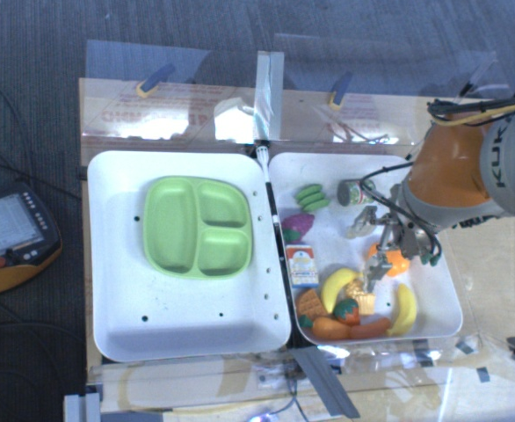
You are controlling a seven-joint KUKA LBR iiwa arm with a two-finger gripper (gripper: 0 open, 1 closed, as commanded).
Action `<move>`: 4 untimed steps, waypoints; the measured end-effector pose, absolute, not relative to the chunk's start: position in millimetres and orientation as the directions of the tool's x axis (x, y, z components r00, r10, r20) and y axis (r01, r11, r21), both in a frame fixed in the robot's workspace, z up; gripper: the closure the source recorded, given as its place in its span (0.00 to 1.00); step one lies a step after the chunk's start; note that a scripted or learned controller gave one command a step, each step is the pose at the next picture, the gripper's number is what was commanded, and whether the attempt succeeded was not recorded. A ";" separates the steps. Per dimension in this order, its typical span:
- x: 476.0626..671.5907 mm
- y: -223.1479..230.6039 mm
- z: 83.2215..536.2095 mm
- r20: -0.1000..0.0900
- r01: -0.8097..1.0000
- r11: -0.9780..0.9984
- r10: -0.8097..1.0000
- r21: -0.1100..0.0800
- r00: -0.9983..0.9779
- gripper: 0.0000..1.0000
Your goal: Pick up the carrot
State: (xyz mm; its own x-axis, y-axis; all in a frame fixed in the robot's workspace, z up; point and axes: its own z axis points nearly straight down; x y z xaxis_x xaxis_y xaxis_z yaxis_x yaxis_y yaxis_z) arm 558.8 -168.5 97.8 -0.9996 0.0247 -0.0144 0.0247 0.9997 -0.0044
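The carrot (393,261) appears as a small orange piece with a dark green end, in the right bin (442,319) near its right wall. My gripper (379,251) hangs right over it and covers its left part. The arm's orange band (446,170) is just above and to the right. Whether the carrot is gripped or just lies under the gripper is hidden.
The right bin also holds a banana (405,309), a yellow lemon-like toy (337,287), a red sausage (372,327), an orange piece (327,328), a small carton (302,265), a purple eggplant (297,226), a green pod (311,197) and a can (352,192). A green divided plate (198,227) lies in the left bin.
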 end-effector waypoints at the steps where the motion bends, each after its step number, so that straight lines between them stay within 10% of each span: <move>1: 562.6 -168.5 112.6 -0.024 0.023 1.000 0.023 -0.009 -0.999 1.00; 2: 503.6 -193.8 104.6 -0.045 0.090 0.996 0.090 -0.007 -0.995 1.00; 3: 486.4 -224.5 213.4 -0.008 -0.139 0.990 -0.139 -0.005 -0.990 1.00; 4: 523.3 -222.0 304.2 -0.006 -0.487 0.873 -0.487 -0.004 -0.873 1.00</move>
State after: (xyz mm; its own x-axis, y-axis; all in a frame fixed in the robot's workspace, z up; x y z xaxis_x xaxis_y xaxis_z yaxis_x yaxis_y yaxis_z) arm 523.3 -222.0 304.2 -0.8732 -0.4874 -0.0064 -0.4873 0.8732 -0.0039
